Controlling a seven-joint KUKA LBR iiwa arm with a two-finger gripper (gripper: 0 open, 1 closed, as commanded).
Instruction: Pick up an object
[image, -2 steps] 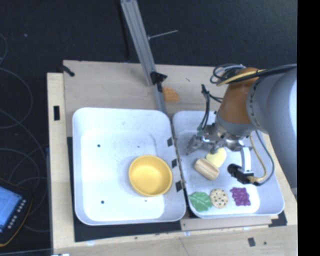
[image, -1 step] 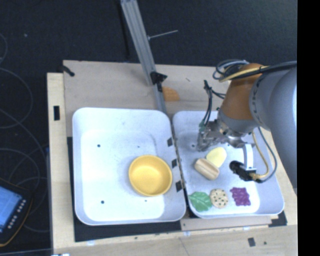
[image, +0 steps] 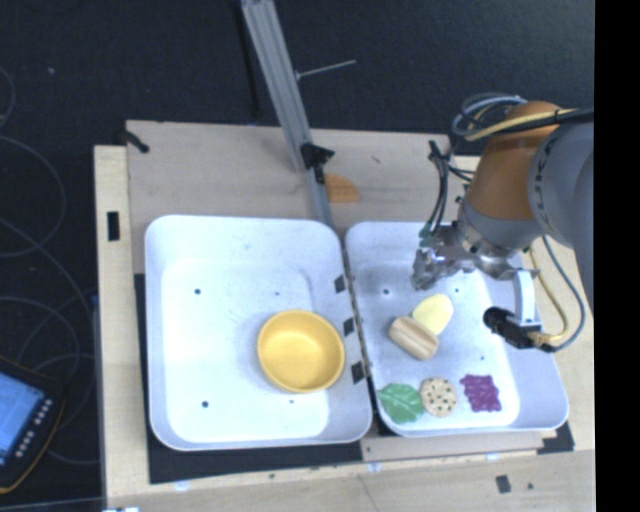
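Observation:
My gripper (image: 431, 270) hangs over the right bin (image: 385, 262), just above a pale yellow piece (image: 433, 313). Nothing shows between the fingers. A tan bread roll (image: 413, 337) lies against the yellow piece on its lower left. Along the bin's front edge sit a green leaf (image: 400, 401), a round cookie (image: 437, 396) and a purple bunch of grapes (image: 481, 392). A yellow bowl (image: 299, 351) rests in the left bin (image: 200, 300), near its right wall.
A slanted metal bar (image: 285, 105) runs from the top down to the gap between the bins. An orange patch (image: 340, 188) lies on the bench behind them. Cables loop beside the arm's wrist (image: 530, 320).

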